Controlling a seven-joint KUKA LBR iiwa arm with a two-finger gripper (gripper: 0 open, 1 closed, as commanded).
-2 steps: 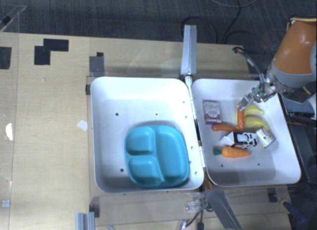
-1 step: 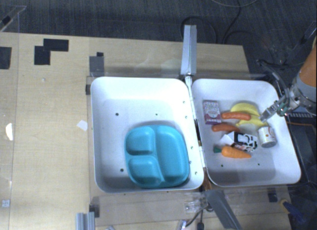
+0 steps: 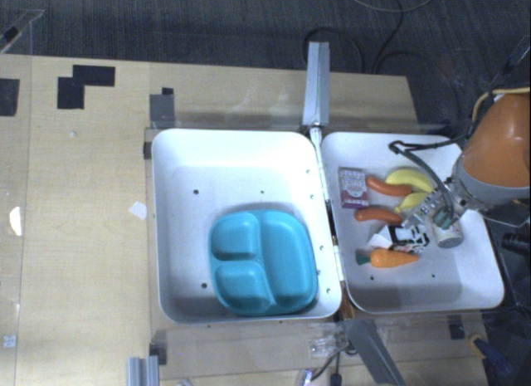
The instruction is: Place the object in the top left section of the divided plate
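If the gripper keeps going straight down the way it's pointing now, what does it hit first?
Most likely the toy carrot in the right bin, or the small black-and-white item just above it. The gripper points down and leftward over that cluster. Depth is unclear from this slanted view, so it may reach the bin floor between them.

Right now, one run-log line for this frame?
arm: over right bin | gripper: down among toy food by carrot, banana | blue plate: left bin, nothing in its sections | step: pick pending

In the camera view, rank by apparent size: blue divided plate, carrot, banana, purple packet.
1. blue divided plate, by far the largest.
2. banana and carrot: they look alike, and the gripper partly hides the banana, so no ranking.
3. purple packet, smallest.
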